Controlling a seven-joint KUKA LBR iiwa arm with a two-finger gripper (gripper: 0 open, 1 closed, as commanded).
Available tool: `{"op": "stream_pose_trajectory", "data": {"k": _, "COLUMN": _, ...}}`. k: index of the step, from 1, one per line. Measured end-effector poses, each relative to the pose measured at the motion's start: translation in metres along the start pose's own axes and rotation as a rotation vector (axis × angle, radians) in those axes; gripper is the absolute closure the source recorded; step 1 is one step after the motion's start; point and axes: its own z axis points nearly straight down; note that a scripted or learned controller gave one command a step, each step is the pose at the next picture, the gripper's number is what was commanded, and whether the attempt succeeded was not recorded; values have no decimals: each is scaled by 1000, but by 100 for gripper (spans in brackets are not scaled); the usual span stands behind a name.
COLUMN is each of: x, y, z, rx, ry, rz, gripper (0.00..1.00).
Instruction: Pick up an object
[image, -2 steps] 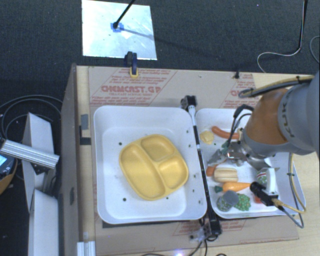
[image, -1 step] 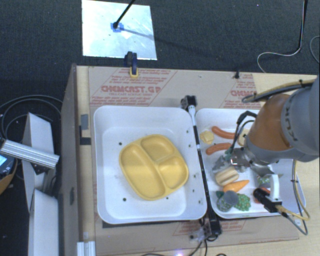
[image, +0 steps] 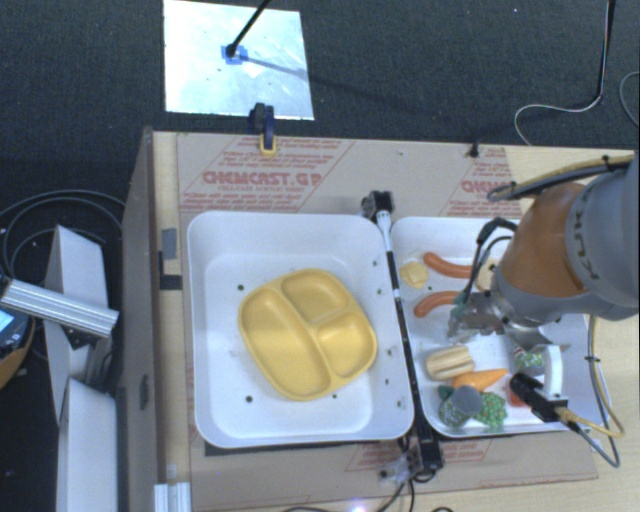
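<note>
The right white bin (image: 440, 232) holds several toy foods. Two orange-red sausages lie at its back, one (image: 446, 266) behind the other (image: 434, 303). A pale yellow round piece (image: 413, 272) is beside them. Nearer the front are a tan bread roll (image: 448, 361), an orange carrot (image: 480, 380), a grey round piece (image: 461, 402), green broccoli (image: 490, 410) and a green-and-white piece (image: 529, 358). My gripper (image: 466, 322) hangs low over the bin's middle, between the nearer sausage and the bread roll. Nothing can be made out held in it.
The left white bin (image: 215, 300) carries a yellow divided plate (image: 305, 332). A divider rail (image: 397, 300) runs between the bins. The arm's grey and orange body (image: 560, 250) covers the right bin's far right part. Cardboard (image: 270, 170) lies behind the bins.
</note>
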Motion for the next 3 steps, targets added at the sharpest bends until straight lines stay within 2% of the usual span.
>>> {"op": "stream_pose_trajectory", "data": {"k": 1, "x": -10, "y": -34, "z": -61, "rx": 0, "ry": -1, "rz": 2, "gripper": 100}}
{"op": "stream_pose_trajectory", "data": {"k": 2, "x": 21, "y": -43, "z": -90, "rx": 1, "ry": 0, "rz": -1, "gripper": 100}}
{"op": "stream_pose_trajectory", "data": {"k": 3, "x": -5, "y": -20, "z": -61, "rx": 2, "ry": -1, "rz": 1, "gripper": 100}}
